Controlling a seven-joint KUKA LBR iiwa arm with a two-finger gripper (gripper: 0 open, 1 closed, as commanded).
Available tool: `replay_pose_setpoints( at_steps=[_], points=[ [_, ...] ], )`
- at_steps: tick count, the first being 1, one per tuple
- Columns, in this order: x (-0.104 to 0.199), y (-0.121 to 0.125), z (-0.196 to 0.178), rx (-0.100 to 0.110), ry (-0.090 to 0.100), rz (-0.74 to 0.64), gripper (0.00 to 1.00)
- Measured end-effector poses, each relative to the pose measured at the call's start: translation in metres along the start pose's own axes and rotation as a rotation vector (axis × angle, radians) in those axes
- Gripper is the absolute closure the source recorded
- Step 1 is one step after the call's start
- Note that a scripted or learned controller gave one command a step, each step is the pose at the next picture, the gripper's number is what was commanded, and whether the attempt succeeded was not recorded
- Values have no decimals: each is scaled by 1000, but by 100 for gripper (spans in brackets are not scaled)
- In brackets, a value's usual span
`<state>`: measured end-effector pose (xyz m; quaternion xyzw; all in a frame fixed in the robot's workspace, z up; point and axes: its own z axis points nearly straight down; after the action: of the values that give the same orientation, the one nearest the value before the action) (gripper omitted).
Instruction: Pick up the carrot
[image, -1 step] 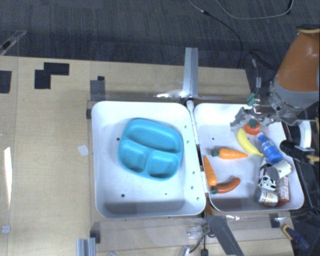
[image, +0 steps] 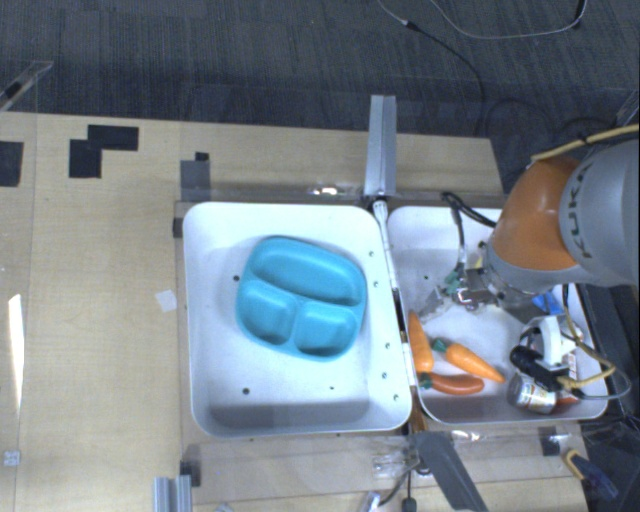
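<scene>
Wooden tabletop carries two white bins side by side. In the left bin we see a blue divided plate. Our grey and orange arm hangs over the right bin, its end effector low above the bin floor; we cannot tell how it is set. One carrot lies free near the front, another against the left wall, a red sausage just beside them.
</scene>
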<state>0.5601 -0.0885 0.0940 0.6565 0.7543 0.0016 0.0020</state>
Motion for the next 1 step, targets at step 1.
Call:
replay_pose_setpoints(
  at_steps=[1],
  points=[
    [-4, -70, 4, -9, -3, 13, 0]
  ],
)
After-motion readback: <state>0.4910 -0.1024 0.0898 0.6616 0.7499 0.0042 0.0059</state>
